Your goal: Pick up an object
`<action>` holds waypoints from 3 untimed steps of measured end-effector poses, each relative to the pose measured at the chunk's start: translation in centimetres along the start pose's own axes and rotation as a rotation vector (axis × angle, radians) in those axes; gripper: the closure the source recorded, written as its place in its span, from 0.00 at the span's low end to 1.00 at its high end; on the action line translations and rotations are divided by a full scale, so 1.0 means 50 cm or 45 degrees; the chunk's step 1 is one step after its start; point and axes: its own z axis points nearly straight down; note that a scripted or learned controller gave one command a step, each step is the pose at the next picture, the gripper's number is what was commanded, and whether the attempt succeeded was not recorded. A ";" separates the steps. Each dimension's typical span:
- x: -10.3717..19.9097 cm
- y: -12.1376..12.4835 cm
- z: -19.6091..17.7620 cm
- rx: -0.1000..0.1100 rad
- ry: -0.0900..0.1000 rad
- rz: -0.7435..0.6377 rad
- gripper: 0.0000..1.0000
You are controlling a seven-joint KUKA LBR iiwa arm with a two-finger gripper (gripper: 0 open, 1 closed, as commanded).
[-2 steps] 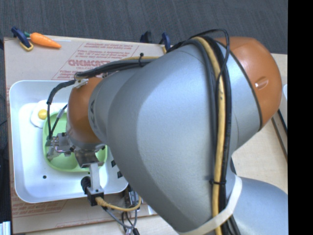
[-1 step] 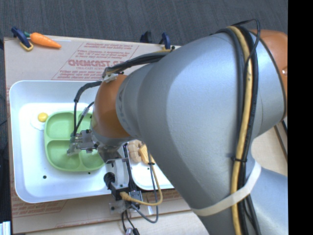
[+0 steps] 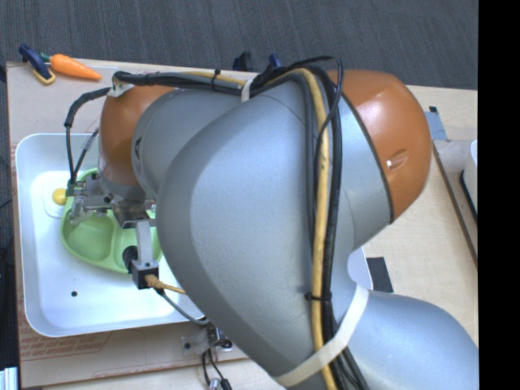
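A KUKA arm [image 3: 268, 218] looms over the near edge of the tabletop [image 3: 439, 242], its grey bulk and orange band covering the ground to the right of the left-hand white bin [image 3: 41, 299]. Inside that bin, the tool [image 3: 101, 205] hangs low over a pale green dish-like object [image 3: 93, 238], directly above the dish's upper rim; whether the tool is parted or closed on anything cannot be told from this angle, since the wrist hardware hides the tips. The green object lies flat in the bin's left-centre, its long axis appearing to run from the bin's upper left toward its lower right, the far end hidden beneath the wrist, so which way it points is uncertain. A small yellow item [image 3: 59, 195] sits just beside the dish's upper-left edge. The likely trouble: a shallow, smooth rim offers little purchase, and the tool may slide off or pinch only an edge, tipping the dish; the yellow piece could be nudged instead. Beyond the bin's far wall, a toy carrot [image 3: 75, 67] lies on the tabletop.
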 end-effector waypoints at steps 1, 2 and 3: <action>0.048 -0.011 0.000 -0.001 -0.005 0.004 0.00; 0.049 -0.117 -0.002 -0.005 -0.005 0.003 0.00; -0.003 -0.186 -0.004 -0.015 0.000 0.000 0.00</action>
